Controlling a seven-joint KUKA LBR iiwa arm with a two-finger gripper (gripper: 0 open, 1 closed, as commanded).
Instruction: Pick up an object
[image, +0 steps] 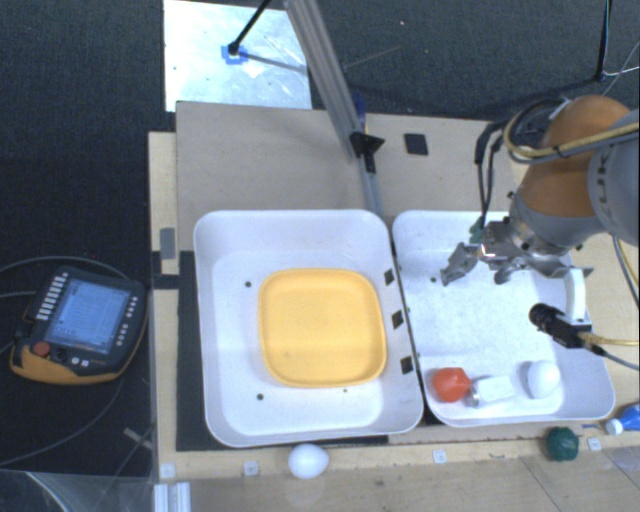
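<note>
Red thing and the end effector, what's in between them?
Just bare white bin floor between the end effector and the red thing, seen in the camera view.

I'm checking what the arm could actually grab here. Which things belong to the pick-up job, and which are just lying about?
Belonging to the job:
gripper, above the right bin
red object
white ball
small white piece between them
yellow plate in the left bin

Just lying about:
white egg-like thing outside the bins
green ball
control pendant

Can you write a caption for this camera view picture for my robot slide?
The robot's gripper hovers over the right bin, away from the red toy and white ball; a yellow plate sits in the left bin.
</note>
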